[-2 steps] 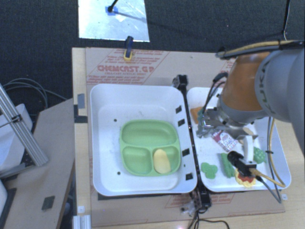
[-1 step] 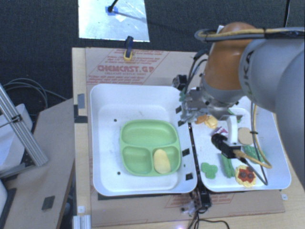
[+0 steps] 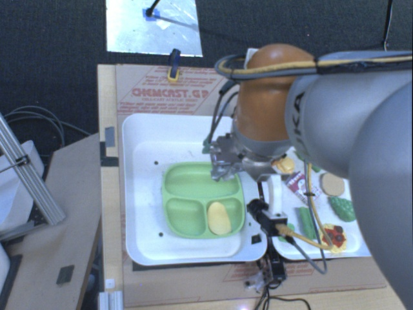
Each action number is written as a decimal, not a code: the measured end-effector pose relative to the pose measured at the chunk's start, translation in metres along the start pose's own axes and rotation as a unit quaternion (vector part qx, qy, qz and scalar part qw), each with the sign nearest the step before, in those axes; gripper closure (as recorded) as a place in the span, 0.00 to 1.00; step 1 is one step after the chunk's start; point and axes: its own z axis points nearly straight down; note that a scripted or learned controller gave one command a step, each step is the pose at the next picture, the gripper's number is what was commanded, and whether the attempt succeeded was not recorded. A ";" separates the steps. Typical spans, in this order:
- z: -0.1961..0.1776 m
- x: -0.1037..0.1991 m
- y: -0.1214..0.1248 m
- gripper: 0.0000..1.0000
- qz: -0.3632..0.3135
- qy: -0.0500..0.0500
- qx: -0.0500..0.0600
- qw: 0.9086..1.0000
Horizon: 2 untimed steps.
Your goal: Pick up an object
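A grey robot arm (image 3: 348, 108) with an orange band reaches in from the right over two shallow white bins on a tabletop. Its tool (image 3: 222, 163) hangs low over the left bin (image 3: 139, 173), at the far right edge of a green divided plate (image 3: 200, 199) that lies in that bin. Whether the tool is spread or pressed together cannot be told — the wrist and cables hide it, and nothing can be seen gripped in it.

A yellow, oval object (image 3: 219, 217) rests in the plate's near right compartment, a little nearer the camera than the tool and apart from it. The right bin (image 3: 361, 250), largely hidden under the arm, holds small toy foods — a dark green piece (image 3: 342, 207), a round tan piece (image 3: 333, 185) and others.

The task appears to be at the approach stage: nothing is lifted yet. The likely next move is to settle on the plate's rim or shift toward the yellow object, then close and lift.
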 end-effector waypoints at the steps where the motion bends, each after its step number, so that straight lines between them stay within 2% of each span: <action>1: -0.026 -0.067 0.032 1.00 0.008 -0.003 -0.002 1.000; 2: 0.044 0.005 0.003 1.00 0.002 -0.001 0.003 1.000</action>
